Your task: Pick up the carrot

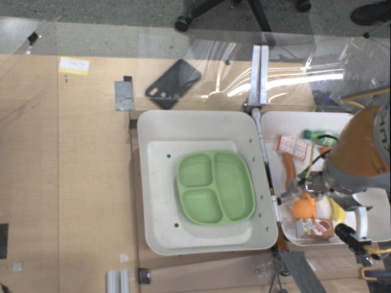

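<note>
**A:** ok so where's the pincer at? I see the arm coming in from the right, orange band and all, hanging over the right bin. The tip looks like it's down among the stuff in the middle of that bin.

**B:** yeah, it's low over the pile, right above the round orange thing. Honestly can't tell if it's open or closed, the wrist and cables cover most of it, and I can't see anything gripped in it.

**A:** and the carrot?

**B:** the long thin orange-red piece lying in the right bin near its left wall, running roughly top to bottom. It's just left of the pincer tip. Can't say if they're touching.

**A:** other stuff in there?

**B:** a small red-and-white box just above the carrot, something green toward the back, a yellow piece next to the orange ball, and a red-and-white packet at the front edge.

**A:** left bin?

**B:** a green divided plate with three compartments, sitting about in the middle. There's also a dark phone-looking slab on the table behind it.
</note>
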Motion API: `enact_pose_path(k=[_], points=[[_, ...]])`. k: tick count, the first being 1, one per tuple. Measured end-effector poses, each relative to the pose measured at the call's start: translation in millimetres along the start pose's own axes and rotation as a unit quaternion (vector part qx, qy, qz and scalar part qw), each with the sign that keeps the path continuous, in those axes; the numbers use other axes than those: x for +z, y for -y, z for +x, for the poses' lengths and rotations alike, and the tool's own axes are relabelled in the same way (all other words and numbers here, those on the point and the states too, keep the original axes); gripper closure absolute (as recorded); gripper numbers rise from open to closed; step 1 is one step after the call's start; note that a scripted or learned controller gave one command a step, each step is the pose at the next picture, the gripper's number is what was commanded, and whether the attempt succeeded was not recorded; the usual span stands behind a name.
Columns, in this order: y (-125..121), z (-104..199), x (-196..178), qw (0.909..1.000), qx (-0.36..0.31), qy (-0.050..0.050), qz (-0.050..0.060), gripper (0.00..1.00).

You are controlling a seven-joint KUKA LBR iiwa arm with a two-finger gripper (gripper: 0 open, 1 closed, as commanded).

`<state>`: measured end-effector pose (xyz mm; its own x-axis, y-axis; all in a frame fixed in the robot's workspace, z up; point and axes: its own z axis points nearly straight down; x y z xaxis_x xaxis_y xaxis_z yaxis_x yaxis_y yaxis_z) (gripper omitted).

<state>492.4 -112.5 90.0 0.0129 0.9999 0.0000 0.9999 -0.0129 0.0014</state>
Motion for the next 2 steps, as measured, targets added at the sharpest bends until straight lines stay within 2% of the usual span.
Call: enact_pose_path(k=[1,2], points=[[-1.2,-1.1,-11.2,1.0,0.0,0.0,-0.002,1.0],[13.2,52.5,-114.5,0.997,0.077,0.0,-0.002,1.0]])
